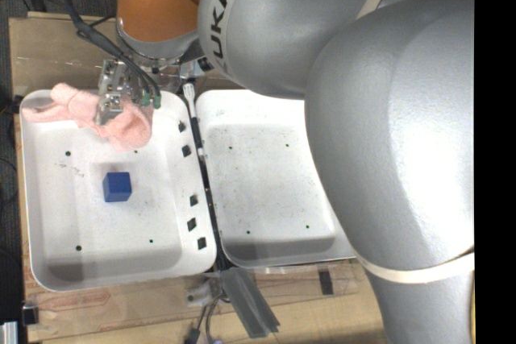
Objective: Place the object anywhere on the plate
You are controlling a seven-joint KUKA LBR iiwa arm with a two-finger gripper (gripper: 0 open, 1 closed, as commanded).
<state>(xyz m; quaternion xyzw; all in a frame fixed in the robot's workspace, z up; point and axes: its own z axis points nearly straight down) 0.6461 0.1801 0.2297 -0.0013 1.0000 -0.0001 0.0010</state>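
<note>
A small blue cube (pixel 118 186) sits on the floor of the left bin (pixel 48 254), near its middle. A pink, irregular, soft-looking item (pixel 129 129) lies in that bin's far left corner, stretching along the back wall. My gripper (pixel 110 103) hangs over the pink item's middle, at or just above its surface, and hides part of it. The cube lies well apart from the gripper, toward the near side. I see nothing carried by the gripper.
The right bin (pixel 266 246) lies beside the left one, its floor speckled with dark marks. The big grey arm covers the right bin's right part and the far side. A black ridge with clips (pixel 196 173) separates the two bins.
</note>
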